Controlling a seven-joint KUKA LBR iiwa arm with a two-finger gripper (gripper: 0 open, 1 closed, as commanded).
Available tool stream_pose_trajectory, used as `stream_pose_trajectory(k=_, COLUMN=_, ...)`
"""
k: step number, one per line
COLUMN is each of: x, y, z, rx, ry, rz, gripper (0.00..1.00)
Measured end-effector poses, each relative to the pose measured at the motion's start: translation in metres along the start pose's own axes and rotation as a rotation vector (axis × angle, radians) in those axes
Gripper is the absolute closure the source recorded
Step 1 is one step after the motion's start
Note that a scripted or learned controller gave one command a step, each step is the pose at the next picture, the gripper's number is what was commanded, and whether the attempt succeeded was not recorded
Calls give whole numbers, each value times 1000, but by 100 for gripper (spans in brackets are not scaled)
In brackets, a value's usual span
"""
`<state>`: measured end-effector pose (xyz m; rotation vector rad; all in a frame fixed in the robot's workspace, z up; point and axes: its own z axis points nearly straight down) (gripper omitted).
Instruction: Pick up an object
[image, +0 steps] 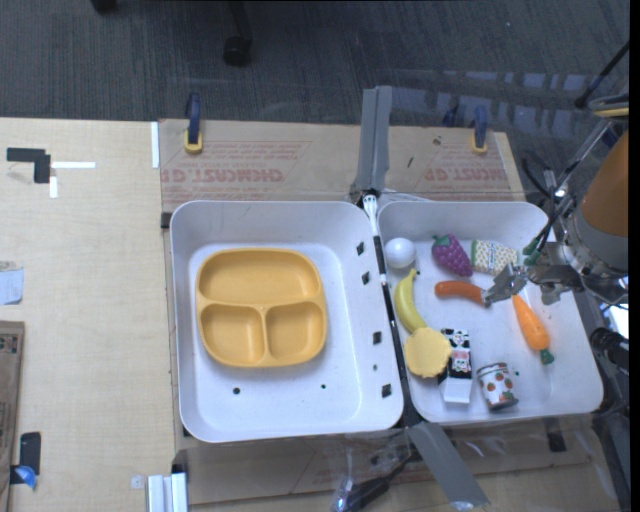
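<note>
Grey gripper (503, 287), seemingly empty, above carrot (531, 322)

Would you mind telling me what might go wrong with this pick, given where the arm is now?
1. The claw sits low in the right bin between the red sausage and the carrot; closing there may catch neither or nudge both.
2. The items lie crowded: the grapes and a patterned packet are close behind, so a descent could push them aside.
3. The carrot is slim and tapered, so it might slip out of a pinch.
</note>
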<state>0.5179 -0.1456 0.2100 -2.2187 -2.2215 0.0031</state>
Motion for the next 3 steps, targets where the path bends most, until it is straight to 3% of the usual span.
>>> stream_pose_trajectory(k=1, x=-68, y=3, z=109, rx=-4, ry=3, rz=-173, gripper=0)
stream_pose_trajectory(k=2, x=-68, y=3, z=101, rx=-3, ry=2, rz=-169, gripper=100)
stream_pose_trajectory(k=3, x=-27, y=61, z=18, rx=-4, ry=-2, rz=-408, gripper=100)
